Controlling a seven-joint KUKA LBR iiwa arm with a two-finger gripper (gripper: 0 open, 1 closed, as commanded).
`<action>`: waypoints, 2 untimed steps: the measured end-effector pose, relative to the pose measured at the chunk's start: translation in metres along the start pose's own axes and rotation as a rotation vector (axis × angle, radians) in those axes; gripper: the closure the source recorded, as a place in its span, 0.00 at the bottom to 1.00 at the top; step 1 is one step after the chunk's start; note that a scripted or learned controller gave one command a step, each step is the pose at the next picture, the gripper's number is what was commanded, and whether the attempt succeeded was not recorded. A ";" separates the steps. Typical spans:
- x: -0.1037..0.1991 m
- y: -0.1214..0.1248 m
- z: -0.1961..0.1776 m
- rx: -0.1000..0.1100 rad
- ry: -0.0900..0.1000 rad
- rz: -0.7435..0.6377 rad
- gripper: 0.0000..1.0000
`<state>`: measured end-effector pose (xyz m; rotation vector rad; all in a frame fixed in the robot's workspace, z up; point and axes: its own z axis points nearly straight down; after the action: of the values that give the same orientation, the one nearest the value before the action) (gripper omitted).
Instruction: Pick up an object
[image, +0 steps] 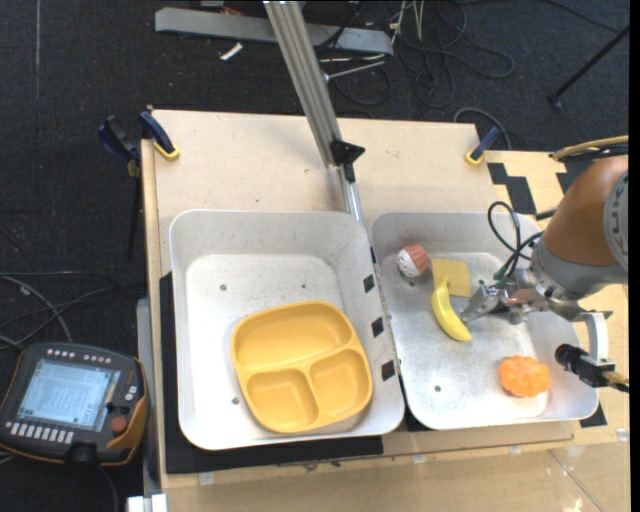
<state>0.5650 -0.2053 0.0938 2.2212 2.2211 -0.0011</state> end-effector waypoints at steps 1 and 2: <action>0.000 0.001 -0.012 -0.003 -0.001 0.000 1.00; -0.006 0.004 -0.057 -0.006 -0.002 -0.001 1.00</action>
<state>0.5692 -0.2110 0.1503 2.2157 2.2189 0.0035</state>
